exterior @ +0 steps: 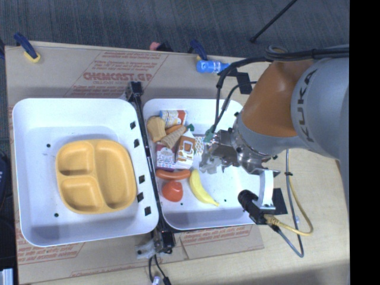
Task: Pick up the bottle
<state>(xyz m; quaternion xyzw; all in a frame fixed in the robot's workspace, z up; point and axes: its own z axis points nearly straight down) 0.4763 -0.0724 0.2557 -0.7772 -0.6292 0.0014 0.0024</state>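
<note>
The bottle (172, 117), small with a white and orange label, lies on its side at the far edge of the right bin (228, 212). It touches a bread roll (155, 127) and a cone-shaped pastry (175, 136). My gripper (207, 157) hangs low over the middle of the right bin. It is nearer the camera than the bottle and to its right, beside a small carton (187, 149) and above the banana (202, 189). The metal wrist hides the gripper's tips, and nothing shows held in it.
The right bin also holds a second carton (165, 157), a sausage (173, 173) and a red tomato (172, 190). A yellow divided tray (95, 174) lies in the left bin (35, 123). Blue clamps (208, 66) grip the bench's far edge. Cables trail at the right.
</note>
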